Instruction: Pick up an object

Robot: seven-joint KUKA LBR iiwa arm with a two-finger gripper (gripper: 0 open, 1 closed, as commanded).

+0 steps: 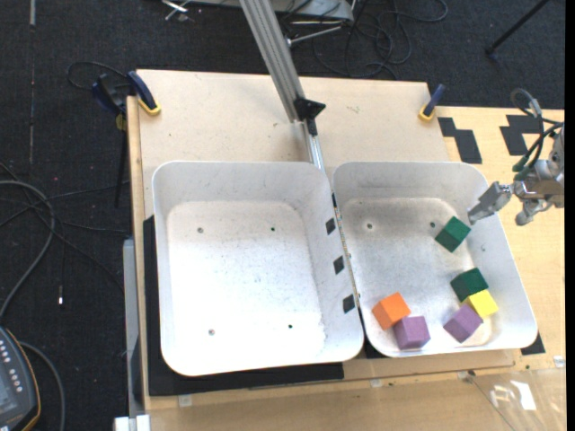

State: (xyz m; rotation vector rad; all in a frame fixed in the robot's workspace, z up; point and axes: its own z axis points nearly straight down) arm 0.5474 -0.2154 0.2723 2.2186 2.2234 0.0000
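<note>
Camera view: gripper point(492, 201) near the green block point(453, 234); jaw state I cannot tell; closing off-centre could knock it away.

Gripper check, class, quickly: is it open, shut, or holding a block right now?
Gripper: at the right bin's far right rim, just above the green block; open or shut cannot be told, and no block is seen held.

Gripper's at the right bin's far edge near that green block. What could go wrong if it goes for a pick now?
1. The green block lies tilted close to the right bin wall, so the gripper could strike the rim or nudge it away.
2. The dark green block, yellow block and purple block sit bunched together; a grasp there might catch two or wedge.
</note>
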